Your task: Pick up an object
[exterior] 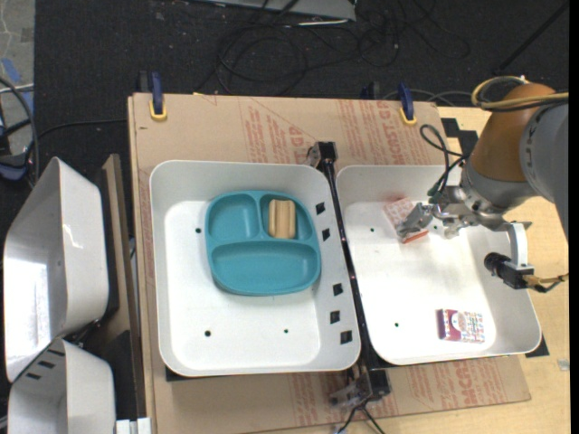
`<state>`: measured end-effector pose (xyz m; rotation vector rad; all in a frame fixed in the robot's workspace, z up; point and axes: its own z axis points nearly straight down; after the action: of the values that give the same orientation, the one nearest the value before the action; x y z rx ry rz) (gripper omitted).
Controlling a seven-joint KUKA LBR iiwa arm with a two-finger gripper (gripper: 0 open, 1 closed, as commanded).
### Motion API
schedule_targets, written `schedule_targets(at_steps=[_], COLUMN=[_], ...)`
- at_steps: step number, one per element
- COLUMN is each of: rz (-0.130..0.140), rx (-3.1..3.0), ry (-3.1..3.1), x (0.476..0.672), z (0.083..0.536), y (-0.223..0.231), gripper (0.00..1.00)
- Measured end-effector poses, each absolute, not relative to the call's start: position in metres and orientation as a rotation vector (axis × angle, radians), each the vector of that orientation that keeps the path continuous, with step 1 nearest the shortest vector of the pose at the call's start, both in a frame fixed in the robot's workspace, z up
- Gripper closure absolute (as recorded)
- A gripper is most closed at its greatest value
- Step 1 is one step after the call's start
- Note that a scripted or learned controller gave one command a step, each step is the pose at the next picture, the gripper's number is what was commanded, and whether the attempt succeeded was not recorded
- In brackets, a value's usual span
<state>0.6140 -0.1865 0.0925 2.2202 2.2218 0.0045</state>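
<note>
A small white and red packet (400,212) lies in the upper part of the right bin (407,287). My gripper (422,221) is low in that bin, right against the packet's right side, and a bit of red shows just beneath it. The arm's grey wrist and orange band reach in from the right. Near the right bin's front right corner lies a purple and white packet (461,325), well apart from the gripper.
The left bin (181,315) holds a teal divided tray (262,265) with a tan block (282,218) in its upper right compartment. A black divider (342,260) runs between the bins. Grey containers (54,251) stand at the far left.
</note>
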Motion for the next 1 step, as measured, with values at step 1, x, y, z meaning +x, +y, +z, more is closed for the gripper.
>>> schedule_targets(at_steps=[1], rz=[0.010], rx=[2.209], ry=[2.217], x=[0.6170], z=[0.1086], y=[-0.1876], gripper=[1.00])
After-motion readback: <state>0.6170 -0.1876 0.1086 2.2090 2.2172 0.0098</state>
